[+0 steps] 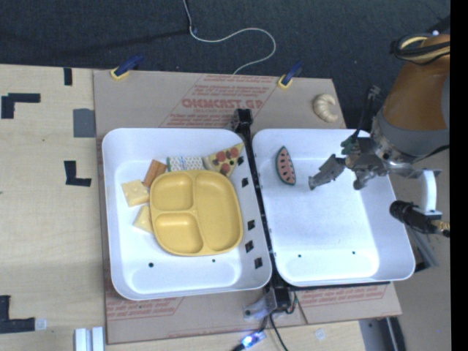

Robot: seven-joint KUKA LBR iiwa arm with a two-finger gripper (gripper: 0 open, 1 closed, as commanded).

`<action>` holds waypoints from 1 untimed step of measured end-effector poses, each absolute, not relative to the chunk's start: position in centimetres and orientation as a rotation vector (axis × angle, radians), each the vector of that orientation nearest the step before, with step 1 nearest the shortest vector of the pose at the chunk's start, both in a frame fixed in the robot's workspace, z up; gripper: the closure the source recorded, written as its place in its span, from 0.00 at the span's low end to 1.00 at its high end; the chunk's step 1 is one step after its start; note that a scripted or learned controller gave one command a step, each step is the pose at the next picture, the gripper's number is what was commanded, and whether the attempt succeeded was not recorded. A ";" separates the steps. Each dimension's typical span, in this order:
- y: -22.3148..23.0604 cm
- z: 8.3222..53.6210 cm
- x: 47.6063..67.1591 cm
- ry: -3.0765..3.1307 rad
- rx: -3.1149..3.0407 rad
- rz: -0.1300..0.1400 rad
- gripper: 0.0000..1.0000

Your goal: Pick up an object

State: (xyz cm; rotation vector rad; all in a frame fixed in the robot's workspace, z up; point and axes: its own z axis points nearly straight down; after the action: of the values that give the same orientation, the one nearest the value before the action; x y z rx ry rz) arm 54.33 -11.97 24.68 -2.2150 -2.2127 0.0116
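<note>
A watermelon slice [285,165] lies in the right bin [344,258], near its upper left corner. My gripper [338,179] hovers over the upper right part of that bin, a short way right of the slice and apart from it. Its fingers are open and hold nothing; the left finger [322,174] points toward the slice. In the left bin [183,280] sits a yellow divided plate [196,212]. Several small toy food pieces lie along the plate's upper and left sides, among them a pizza slice [227,157] and a tan cracker [135,193].
A beige croissant-shaped toy [327,107] rests on the cardboard outside the right bin's top edge. A black divider [252,196] runs between the bins. A white cable [234,39] loops behind the bench. The arm's body [413,115] overhangs the right bin's right side.
</note>
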 end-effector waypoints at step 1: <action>-12.0 25.2 54.5 -2.222 -2.218 0.001 0.00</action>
State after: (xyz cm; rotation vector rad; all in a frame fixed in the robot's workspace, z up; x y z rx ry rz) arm 54.55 -11.97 25.23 -2.2181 -2.2218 0.0014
